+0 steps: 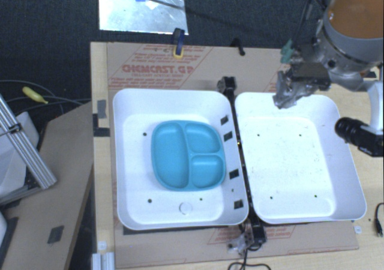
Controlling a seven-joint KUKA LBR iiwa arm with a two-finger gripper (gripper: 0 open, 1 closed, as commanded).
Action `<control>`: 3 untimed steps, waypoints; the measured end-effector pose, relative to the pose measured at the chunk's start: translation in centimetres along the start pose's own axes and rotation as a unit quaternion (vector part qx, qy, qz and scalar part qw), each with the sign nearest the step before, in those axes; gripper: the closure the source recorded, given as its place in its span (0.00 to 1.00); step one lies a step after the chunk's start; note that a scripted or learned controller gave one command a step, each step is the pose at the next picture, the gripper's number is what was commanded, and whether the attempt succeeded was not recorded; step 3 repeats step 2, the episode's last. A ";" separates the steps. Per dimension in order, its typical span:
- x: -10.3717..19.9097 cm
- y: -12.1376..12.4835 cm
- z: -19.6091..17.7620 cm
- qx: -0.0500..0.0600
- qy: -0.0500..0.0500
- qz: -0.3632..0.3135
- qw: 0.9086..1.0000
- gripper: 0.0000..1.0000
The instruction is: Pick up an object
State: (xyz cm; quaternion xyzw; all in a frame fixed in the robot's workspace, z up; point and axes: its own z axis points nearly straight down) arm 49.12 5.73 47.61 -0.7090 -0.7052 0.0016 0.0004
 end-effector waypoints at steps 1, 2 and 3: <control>-2.0 -0.5 8.4 0.002 0.000 -0.002 1.000 1.00; -4.0 -0.4 15.9 0.001 0.000 -0.002 1.000 1.00; -4.0 -0.4 15.9 0.001 0.000 -0.002 1.000 1.00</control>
